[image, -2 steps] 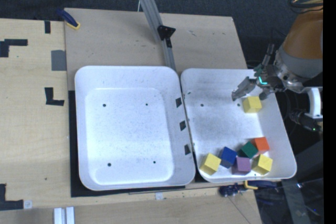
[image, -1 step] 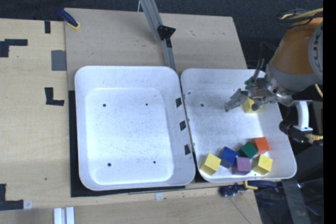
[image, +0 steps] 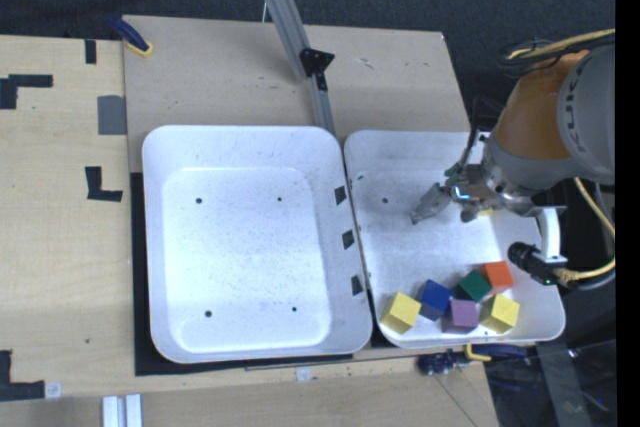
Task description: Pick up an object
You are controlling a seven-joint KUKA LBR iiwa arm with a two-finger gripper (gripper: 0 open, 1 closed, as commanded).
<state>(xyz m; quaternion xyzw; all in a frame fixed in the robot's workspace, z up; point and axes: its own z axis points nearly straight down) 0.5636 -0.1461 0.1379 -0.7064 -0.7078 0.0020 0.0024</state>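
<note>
- Blocks, six in a cluster, lie at the near end of the right bin (image: 400,165): yellow block (image: 402,312), blue block (image: 435,297), purple block (image: 463,314), green block (image: 474,286), orange block (image: 498,275), second yellow block (image: 504,312).
- Gripper (image: 428,206) hovers over bare bin floor, well apart from them; whether its claw is open or holding anything cannot be told.

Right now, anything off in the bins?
Nothing damaged or spilled. The six blocks sit bunched in the right bin's near corner: yellow, blue, purple, green, orange, another yellow. The gripper hangs further back.
</note>
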